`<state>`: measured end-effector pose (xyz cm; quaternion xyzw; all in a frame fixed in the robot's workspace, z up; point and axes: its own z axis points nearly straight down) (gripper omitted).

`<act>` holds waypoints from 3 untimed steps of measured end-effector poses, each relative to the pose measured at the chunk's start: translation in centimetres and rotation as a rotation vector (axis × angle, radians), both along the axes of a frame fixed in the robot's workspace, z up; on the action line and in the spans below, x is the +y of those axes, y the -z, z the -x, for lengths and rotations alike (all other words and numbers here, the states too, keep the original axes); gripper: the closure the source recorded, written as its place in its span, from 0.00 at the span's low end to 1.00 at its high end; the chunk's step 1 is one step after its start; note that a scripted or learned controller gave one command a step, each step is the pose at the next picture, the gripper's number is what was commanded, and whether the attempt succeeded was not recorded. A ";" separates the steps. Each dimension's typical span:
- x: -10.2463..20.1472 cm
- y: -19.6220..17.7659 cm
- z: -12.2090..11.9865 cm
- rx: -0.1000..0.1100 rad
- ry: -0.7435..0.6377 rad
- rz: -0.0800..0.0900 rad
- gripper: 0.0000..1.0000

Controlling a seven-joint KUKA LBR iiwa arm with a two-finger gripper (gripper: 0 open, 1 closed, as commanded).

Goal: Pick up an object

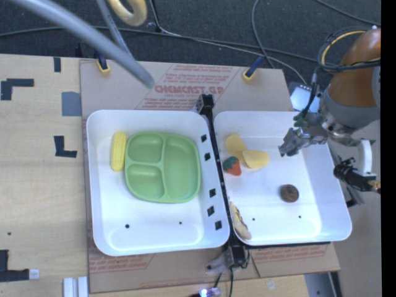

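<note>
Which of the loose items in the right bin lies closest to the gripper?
The pale yellow piece, just left of the gripper. The red-and-green strawberry sits farther left, the round brown item lies lower down, and the item at the bin's lower-left corner is farthest.

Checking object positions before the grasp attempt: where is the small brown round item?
The brown round item lies in the right bin, right of centre, below the gripper and right of the yellow pieces.

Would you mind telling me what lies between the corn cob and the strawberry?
In the camera view, the green divided tray lies between the corn cob and the strawberry, followed by the black divider where the two bins meet.
</note>
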<state>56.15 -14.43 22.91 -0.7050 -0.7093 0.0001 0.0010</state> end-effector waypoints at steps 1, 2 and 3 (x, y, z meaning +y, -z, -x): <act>5.4 -0.9 0.9 0.000 0.000 0.000 1.00; 10.6 0.4 1.8 0.002 0.001 0.001 1.00; 16.4 -0.4 2.2 -0.001 -0.002 -0.001 1.00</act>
